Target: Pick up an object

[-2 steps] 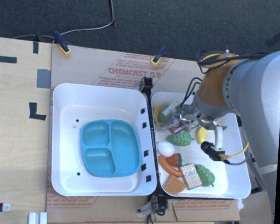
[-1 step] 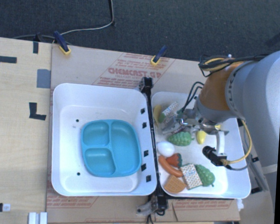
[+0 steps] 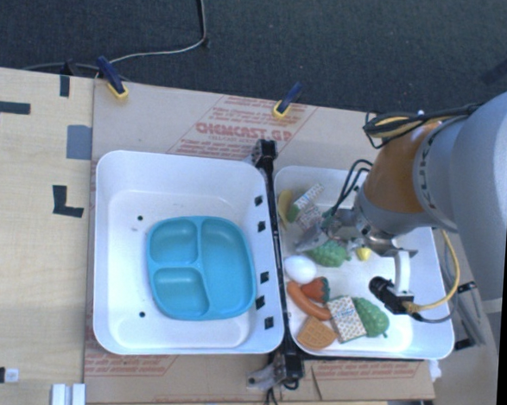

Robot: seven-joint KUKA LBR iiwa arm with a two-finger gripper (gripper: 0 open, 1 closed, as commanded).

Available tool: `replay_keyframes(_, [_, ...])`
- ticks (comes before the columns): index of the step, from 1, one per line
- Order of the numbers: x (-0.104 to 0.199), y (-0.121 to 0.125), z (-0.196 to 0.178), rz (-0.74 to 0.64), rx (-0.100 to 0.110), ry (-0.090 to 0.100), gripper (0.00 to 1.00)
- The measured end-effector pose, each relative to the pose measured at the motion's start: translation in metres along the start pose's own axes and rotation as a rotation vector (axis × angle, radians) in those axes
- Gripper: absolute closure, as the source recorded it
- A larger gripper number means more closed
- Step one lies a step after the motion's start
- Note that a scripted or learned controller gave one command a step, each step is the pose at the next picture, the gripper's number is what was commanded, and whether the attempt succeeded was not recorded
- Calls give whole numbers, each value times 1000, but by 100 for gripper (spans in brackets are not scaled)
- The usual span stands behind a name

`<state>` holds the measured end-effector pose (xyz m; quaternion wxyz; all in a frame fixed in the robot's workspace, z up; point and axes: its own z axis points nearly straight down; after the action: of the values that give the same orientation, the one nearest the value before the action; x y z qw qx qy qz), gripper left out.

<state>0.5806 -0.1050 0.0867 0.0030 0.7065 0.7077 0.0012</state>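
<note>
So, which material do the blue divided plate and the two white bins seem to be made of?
Blue divided plate: probably moulded plastic, smooth, even colour, soft sheen, rounded compartment ridges. Left bin and right bin: likely thin plastic too, glossy white, with rounded corners and rolled rims; I cannot be certain.

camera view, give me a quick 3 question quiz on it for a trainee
1. True or false: the blue divided plate lies in the left bin.
2. Which bin does the arm reach over? A) left B) right
3. Fill in: the white egg lies near the right bin's ____ wall, the one next to the other bin.

Key: 1 true. 2 B. 3 left.
</note>
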Motion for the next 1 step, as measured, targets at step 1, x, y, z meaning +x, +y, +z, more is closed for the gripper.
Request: replay_keyframes(1, [-5, 16, 1, 0, 5, 3, 0])
